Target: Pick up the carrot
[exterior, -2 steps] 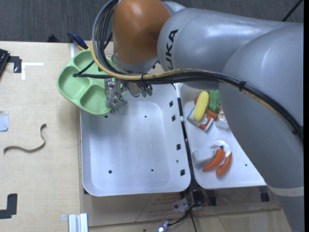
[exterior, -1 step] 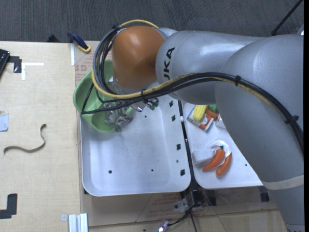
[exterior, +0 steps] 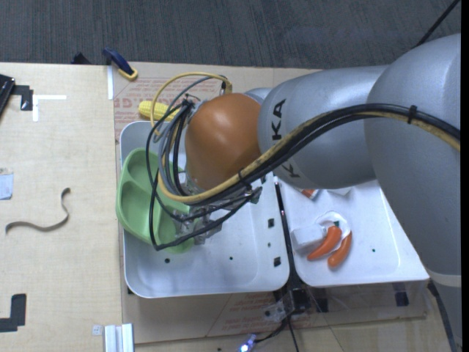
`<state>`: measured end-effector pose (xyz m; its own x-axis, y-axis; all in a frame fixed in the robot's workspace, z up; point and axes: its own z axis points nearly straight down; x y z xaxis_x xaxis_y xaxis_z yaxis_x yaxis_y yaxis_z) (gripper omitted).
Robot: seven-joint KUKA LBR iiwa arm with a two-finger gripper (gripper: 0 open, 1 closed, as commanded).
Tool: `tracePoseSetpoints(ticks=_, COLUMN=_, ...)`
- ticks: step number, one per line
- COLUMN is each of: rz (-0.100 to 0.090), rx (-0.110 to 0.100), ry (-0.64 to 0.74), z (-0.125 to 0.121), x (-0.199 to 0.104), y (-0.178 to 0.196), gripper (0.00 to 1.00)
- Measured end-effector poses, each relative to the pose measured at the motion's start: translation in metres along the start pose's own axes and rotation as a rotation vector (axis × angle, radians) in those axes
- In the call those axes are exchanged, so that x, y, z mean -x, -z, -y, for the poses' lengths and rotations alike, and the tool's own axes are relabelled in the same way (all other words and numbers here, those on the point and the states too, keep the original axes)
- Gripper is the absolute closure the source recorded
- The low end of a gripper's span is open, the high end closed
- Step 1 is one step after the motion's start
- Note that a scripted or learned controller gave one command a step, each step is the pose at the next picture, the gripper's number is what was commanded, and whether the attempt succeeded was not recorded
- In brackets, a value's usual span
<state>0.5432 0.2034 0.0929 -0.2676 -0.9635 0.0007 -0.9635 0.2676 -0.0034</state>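
Arm's orange band [exterior: 220, 141] hangs over the left bin [exterior: 220, 277], hiding the gripper beside a green dish [exterior: 139, 196]. Carrot [exterior: 325, 244] lies in the right bin [exterior: 381, 262], slanting upper-right, alongside another orange piece [exterior: 340, 251].

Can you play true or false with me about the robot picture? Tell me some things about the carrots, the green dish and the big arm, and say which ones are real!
1. Two orange carrots lie in the right bin. True.
2. The green dish sits in the right bin. False: it is in the left bin.
3. The arm is over the left bin. True.
4. The carrots are inside the green dish. False: they lie on the right bin's floor, beside a white piece.
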Motion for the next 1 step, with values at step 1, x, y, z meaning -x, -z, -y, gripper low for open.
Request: tracePoseSetpoints(ticks=1, rz=0.001, rx=-0.001, ry=0.001, z=0.0002, x=0.0006, y=0.0008, gripper=0.0)
